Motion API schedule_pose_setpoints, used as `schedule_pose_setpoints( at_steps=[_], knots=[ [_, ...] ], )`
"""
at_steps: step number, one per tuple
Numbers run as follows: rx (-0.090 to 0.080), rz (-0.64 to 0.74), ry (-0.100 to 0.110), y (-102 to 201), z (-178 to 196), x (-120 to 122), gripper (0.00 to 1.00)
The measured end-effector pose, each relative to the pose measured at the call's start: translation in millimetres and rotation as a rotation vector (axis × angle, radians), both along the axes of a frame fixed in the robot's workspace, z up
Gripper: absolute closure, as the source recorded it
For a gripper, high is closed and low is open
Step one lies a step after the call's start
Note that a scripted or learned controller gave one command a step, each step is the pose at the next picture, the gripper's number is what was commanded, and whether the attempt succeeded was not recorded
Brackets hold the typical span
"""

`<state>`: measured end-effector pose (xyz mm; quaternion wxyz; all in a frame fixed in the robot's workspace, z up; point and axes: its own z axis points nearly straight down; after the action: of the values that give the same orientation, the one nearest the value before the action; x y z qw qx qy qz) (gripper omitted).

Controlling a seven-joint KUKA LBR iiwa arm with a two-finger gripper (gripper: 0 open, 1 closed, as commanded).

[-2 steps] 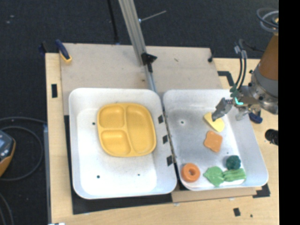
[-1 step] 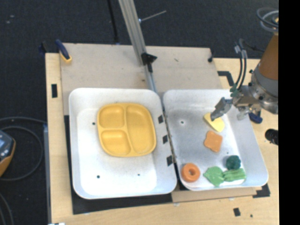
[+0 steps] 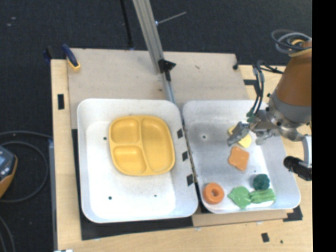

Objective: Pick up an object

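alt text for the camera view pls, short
A grey and orange robot arm reaches in from the right, its pincer low over a small yellow piece in the right white bin. That bin also has an orange block, an orange ring, green pieces and a dark green lump. The left bin holds a yellow divided plate.

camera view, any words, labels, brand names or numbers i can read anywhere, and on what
None: no readable text stands on anything here.
Yellow divided plate: plain, no marking.
Two white bins, left bin and right bin: only small dark dots, no letters.
Orange block, orange ring, green pieces: no labels.
Arm: no legible brand.
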<state>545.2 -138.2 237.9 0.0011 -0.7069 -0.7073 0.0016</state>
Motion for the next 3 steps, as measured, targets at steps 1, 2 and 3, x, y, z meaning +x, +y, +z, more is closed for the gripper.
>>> schedule_pose_setpoints(
  at_steps=[1, 2, 3],
  knots=[
    [0.001, 0.0, 0.0, 4.8, -45.5, -5.2, 0.0],
    [0.0, -0.002, -0.001, 2.6, -89.1, -1.0, 0.0],
    [-0.001, -0.007, -0.008, 0.9, -75.6, 0.2, 1.0]
  ],
)
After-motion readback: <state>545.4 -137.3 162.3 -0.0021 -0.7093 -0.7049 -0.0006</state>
